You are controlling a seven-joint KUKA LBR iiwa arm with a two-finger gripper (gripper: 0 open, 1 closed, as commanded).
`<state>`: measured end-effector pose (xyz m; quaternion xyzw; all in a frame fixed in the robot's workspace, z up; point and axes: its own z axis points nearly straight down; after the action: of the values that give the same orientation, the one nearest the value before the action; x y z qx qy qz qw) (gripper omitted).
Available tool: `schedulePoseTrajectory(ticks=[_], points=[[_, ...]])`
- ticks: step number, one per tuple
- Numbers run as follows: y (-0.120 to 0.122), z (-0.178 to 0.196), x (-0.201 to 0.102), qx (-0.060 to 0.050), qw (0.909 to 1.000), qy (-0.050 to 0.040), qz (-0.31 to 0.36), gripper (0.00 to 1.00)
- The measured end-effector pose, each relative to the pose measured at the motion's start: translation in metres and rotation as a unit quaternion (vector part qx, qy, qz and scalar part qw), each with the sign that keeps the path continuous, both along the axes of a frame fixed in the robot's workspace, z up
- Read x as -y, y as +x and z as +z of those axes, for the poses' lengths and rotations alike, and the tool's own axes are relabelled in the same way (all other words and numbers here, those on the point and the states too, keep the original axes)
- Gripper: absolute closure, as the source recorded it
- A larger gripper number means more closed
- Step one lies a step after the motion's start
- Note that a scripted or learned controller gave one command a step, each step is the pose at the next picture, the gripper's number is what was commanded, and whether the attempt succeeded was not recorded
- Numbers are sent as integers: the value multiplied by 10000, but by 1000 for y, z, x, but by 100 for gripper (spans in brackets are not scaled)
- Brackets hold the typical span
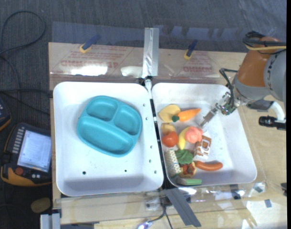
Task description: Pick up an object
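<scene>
The pincer (205,118) is seen lowered into the right bin (241,142), just beside the carrot (189,114) near the counter's far right; whether it is open or closed cannot be told, presumably lined up for a pick.

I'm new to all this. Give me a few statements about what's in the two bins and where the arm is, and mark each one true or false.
1. The blue tray lies in the left bin. True.
2. The toy food is piled in the right bin. True.
3. The carrot sits on the blue tray. False: it lies in the right bin, beside the yellow piece.
4. The gripper is over the left bin. False: it is over the right bin, near the carrot.
5. The sausage lies near the right bin's front edge. True.
</scene>
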<state>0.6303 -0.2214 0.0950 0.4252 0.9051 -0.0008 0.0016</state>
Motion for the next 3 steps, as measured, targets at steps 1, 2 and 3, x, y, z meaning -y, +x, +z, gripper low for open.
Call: schedulePoseTrajectory(ticks=[1, 2, 3], points=[[-136, -3, -4, 66, 9961, 2, -877, 0], [-134, 6, -5, 87, 9962, -4, -872, 100], [-129, 70, 3, -13, 9594, -1, -2822, 100]])
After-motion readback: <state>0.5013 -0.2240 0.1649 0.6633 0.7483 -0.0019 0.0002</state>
